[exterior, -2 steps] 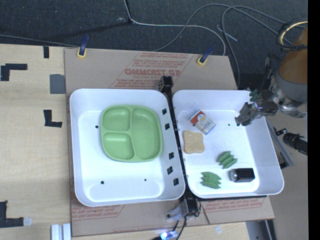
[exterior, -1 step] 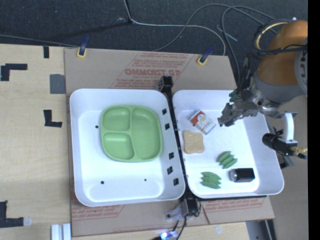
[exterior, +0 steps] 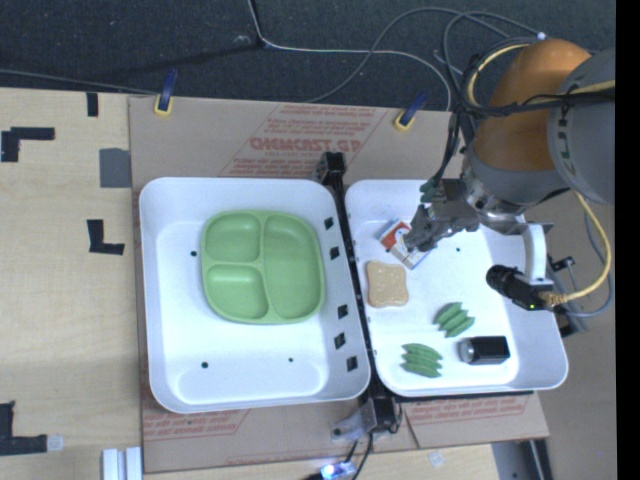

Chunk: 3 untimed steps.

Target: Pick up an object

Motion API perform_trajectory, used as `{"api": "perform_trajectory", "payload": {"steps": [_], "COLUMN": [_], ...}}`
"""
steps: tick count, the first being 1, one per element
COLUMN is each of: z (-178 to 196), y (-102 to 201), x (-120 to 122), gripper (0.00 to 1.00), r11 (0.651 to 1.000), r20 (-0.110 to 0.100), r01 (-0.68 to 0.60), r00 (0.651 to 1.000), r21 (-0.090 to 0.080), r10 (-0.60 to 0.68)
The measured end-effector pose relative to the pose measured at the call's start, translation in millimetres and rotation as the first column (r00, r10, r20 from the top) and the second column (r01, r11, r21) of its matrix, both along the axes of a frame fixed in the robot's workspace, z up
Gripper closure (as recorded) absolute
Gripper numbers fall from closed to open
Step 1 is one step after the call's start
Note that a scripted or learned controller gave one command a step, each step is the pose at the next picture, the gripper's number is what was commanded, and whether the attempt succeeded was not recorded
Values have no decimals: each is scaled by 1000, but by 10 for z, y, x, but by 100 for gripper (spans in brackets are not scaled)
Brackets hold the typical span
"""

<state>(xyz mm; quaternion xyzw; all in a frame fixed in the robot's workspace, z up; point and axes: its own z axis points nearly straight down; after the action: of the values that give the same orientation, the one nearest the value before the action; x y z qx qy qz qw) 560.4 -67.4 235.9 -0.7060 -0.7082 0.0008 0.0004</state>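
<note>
Right bin (exterior: pixel 520 368) as landmark. Left of it, a green divided plate (exterior: pixel 263 266) in its own bin. Claw (exterior: pixel 418 240) low at the bin's upper left over a red-and-white packet (exterior: pixel 396 238); grip unclear. Toast slice (exterior: pixel 386 284) just below, likely next alternative.

In the right bin: red-white packet (exterior: pixel 397 238) at 10 o'clock, toast (exterior: pixel 387 285) just below, pea pods (exterior: pixel 454 318) (exterior: pixel 421 360) and black block (exterior: pixel 484 350) toward 6 o'clock.

The gripper (exterior: pixel 420 236) hangs over the right bin (exterior: pixel 545 363), at a red-and-white packet (exterior: pixel 394 238). At the packet's six o'clock lies a bread slice (exterior: pixel 387 285). The left bin (exterior: pixel 165 268) holds a green divided plate (exterior: pixel 263 266).
</note>
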Motion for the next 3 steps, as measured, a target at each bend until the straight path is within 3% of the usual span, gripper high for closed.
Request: {"api": "perform_trajectory", "payload": {"steps": [3], "z": [-287], "y": [1582], "x": [418], "gripper": [100], "r11": [1000], "r20": [0], "r01": [-2], "r00": [1000], "r21": [0], "r10": [2]}}
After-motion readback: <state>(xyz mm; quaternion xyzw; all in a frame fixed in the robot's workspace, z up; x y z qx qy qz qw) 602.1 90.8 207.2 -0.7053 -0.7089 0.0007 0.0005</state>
